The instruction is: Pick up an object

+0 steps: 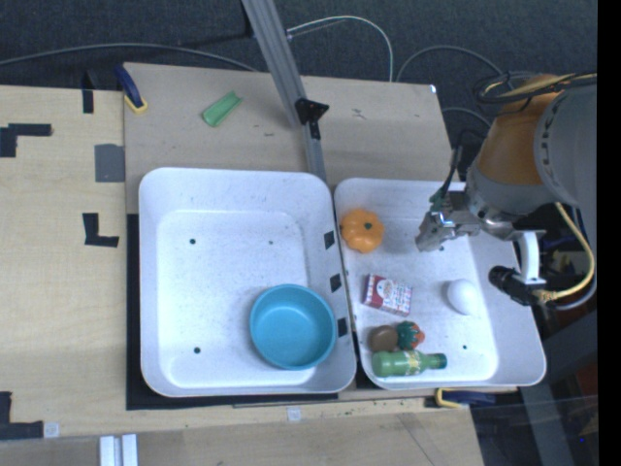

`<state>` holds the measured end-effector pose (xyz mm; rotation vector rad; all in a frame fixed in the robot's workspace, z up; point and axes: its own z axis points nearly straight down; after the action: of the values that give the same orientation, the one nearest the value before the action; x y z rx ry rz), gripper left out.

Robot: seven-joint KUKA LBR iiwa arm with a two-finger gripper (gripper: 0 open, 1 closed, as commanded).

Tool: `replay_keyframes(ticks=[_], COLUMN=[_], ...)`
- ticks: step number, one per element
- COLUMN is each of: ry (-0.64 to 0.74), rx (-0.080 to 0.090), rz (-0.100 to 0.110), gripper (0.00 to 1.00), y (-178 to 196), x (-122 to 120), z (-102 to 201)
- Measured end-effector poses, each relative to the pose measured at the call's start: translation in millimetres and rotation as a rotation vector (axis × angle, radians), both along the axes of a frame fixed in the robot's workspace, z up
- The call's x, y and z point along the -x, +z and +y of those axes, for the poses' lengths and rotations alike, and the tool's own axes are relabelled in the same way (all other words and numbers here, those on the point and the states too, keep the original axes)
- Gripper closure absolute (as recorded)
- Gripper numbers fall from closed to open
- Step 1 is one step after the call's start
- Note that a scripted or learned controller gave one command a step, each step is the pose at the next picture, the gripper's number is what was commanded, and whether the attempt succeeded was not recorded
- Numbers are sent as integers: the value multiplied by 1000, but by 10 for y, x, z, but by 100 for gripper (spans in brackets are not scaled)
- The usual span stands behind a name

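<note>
The right bin (505, 357) holds an orange pumpkin-shaped toy (361, 230), a red and white carton (387, 295), a white egg-shaped object (463, 296), a small brown, red and teal toy (399, 337) and a green bottle (408, 362) lying on its side. A blue bowl (292, 325) sits in the left bin (194, 202). My gripper (434, 233) hangs over the upper part of the right bin, right of the pumpkin toy and above the egg. Nothing shows between its fingers.
A grey pole (277, 51) slants across the bench top toward the bins' shared edge. A green block (220, 109) lies on the bench behind the left bin. Cables run behind the right bin.
</note>
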<state>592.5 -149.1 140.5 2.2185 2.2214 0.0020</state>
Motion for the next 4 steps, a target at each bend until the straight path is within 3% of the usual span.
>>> replay_keyframes(ticks=[2,3,4], ry=[0,0,4], rx=[2,0,-2], rz=[-4,0,5], gripper=[100,100,100], y=[1224,1492,1291], x=[-96,-103,-68], z=[-95,-91,439])
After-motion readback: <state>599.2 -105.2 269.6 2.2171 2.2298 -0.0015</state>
